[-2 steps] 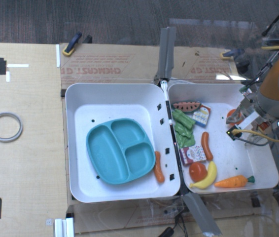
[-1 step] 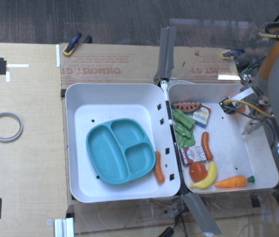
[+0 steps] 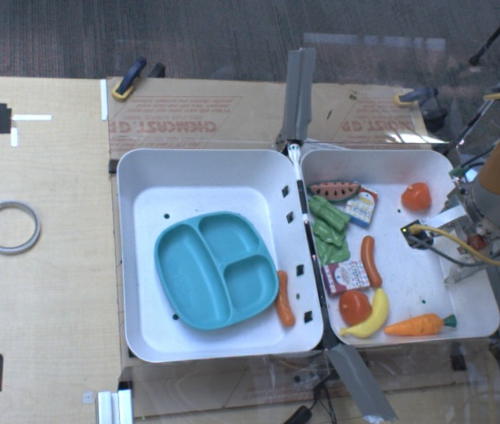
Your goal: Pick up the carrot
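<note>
Orange plastic carrot with a green stub top (image 3: pixel 420 325) lies flat near the front wall of the right white bin (image 3: pixel 488 312), below the pincer (image 3: pixel 412 233) and well apart from it, just right of the yellow toy banana (image 3: pixel 369 316). Whether the pincer is spread or closed I cannot tell; nothing is seen in it. The carrot looks light, stiff and smooth, likely slippery, so a hold across its thick middle seems safest.

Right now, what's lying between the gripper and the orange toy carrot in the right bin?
In the camera view, only bare white bin floor lies between the gripper and the orange toy carrot.
</note>
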`<state>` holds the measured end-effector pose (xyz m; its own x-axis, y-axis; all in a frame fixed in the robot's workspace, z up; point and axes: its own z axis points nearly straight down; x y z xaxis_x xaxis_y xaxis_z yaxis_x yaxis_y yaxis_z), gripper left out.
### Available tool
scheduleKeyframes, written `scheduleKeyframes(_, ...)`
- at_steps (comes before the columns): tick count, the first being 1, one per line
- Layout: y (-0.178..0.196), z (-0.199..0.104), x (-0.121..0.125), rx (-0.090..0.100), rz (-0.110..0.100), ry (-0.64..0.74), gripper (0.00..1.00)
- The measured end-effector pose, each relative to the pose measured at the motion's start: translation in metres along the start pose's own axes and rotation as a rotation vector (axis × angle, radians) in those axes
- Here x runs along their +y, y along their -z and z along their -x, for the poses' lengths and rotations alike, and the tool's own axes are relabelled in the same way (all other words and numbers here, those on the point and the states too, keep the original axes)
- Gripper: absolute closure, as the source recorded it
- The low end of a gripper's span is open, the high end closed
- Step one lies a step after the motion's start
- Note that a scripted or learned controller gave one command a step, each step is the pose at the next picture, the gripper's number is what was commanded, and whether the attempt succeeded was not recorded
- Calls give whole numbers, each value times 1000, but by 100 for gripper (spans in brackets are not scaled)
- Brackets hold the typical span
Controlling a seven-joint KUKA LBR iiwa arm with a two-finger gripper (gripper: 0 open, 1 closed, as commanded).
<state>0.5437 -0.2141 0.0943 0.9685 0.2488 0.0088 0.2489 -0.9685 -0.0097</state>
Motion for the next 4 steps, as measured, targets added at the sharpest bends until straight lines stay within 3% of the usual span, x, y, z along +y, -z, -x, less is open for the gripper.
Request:
scheduleKeyframes(1,0,-22,8,-25,-10,-48,0)
scheduleKeyframes(2,18,21,1,-14,3,-52,0)
scheduleKeyframes(3,33,-41,18,-12,8,-47,0)
scheduleKeyframes(4,41,-41,18,-16,8,-42,100)
